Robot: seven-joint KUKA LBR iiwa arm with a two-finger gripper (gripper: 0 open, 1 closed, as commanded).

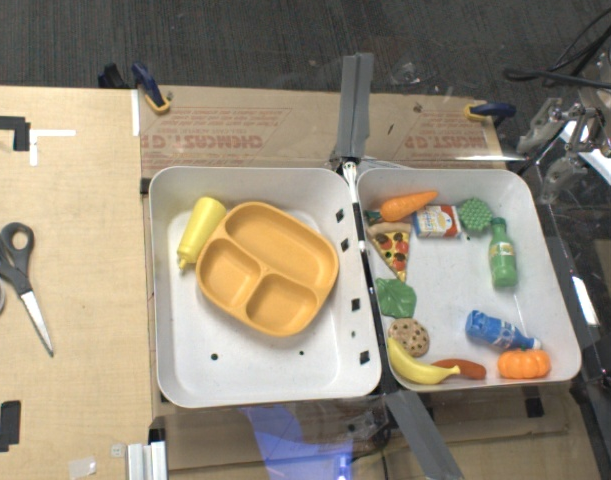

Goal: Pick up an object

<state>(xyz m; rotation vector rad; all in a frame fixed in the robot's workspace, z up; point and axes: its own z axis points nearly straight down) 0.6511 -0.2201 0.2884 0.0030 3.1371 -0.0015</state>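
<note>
The right bin (545, 268) holds several toy foods. A carrot (407, 205), a red and white carton (435, 221) and a green knobbly piece (474, 214) lie along its far side. A green bottle (502, 254) lies near the right wall. By the left wall are a pizza slice (391, 248), a green leafy piece (395, 297) and a cookie (411, 336). At the near side lie a banana (417, 364), a red sausage (465, 370), a blue bottle (497, 330) and an orange pumpkin (524, 364). The left bin (185, 368) holds a yellow divided plate (267, 267) and a yellow squeeze bottle (199, 231).
Scissors (20, 278) lie on the wooden bench at the far left. Cardboard (245, 133) with blue clamps (150, 86) lies behind the bins. Cables and metal parts (570, 128) crowd the upper right corner. A grey bar (355, 98) stands behind the divide between the bins.
</note>
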